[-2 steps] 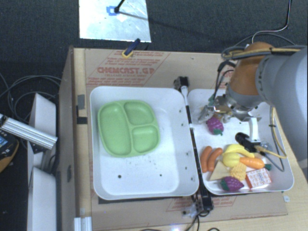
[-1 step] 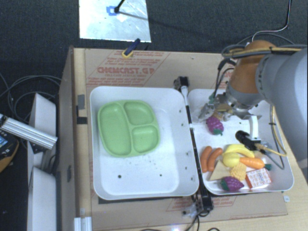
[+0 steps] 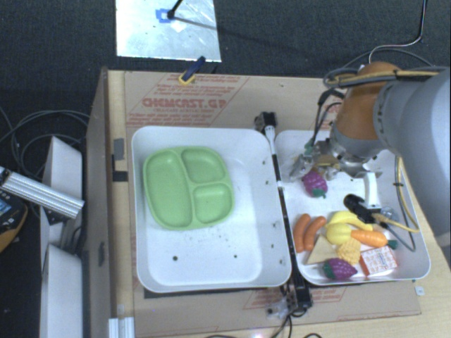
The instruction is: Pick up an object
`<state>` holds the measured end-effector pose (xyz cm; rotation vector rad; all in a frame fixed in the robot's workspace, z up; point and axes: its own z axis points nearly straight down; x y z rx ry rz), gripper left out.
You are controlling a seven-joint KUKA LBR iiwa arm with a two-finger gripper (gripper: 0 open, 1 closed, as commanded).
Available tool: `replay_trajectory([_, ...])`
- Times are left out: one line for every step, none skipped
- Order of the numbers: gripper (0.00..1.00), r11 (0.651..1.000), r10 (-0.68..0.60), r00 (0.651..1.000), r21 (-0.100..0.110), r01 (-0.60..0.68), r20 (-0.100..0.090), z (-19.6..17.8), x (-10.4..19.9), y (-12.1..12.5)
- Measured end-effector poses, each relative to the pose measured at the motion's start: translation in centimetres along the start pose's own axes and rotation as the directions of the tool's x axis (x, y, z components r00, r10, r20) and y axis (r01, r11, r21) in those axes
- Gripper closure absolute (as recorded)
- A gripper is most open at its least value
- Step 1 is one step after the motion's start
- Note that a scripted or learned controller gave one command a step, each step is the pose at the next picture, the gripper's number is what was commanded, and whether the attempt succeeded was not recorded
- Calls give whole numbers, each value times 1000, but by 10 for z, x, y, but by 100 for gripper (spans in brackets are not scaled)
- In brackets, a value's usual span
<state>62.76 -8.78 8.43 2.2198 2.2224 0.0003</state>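
Observation:
My gripper (image 3: 308, 165) hangs low over the upper left part of the right bin (image 3: 416, 259), under the orange-banded wrist. A purple toy fruit with a green top (image 3: 315, 184) lies just below and to the right of the gripper, close to it. I cannot tell whether they touch. Further down the same bin lie two orange sausage-like pieces (image 3: 308, 231), a yellow banana (image 3: 344, 221), a carrot (image 3: 368, 238), a cheese wedge (image 3: 320, 251), a purple grape bunch (image 3: 340, 268) and a red and white box (image 3: 378, 260).
The left bin (image 3: 246, 259) holds a green divided plate (image 3: 188, 186) in its upper left half. A ridge between the two bins (image 3: 280, 203) runs just left of the gripper. The grey arm covers the right bin's upper right corner.

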Motion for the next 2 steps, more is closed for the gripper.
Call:
replay_trajectory([100, 1000, -1, 1000, -2, 1, 0, -11, 0, 1])
replay_trajectory([100, 1000, -4, 1000, -3, 4, -1, -101, 57, -43])
